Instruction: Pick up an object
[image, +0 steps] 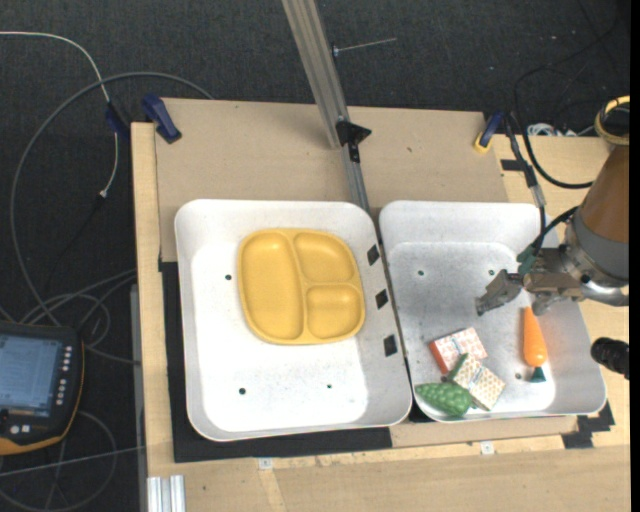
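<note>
Since the end effector (522, 288), spread wide and holding nothing, hangs beside the carrot (534, 338), a descent could miss it.

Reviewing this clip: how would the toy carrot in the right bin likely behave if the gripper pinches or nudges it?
The carrot looks smooth and tapered, so the fingers may slip toward its narrow end. It lies on its side on the right bin's flat floor, so a nudge would probably roll it. It looks small, probably light plastic.

Right bin (440, 225) far half bare, carrot (534, 337), packets (470, 365) crowding near corner
</note>
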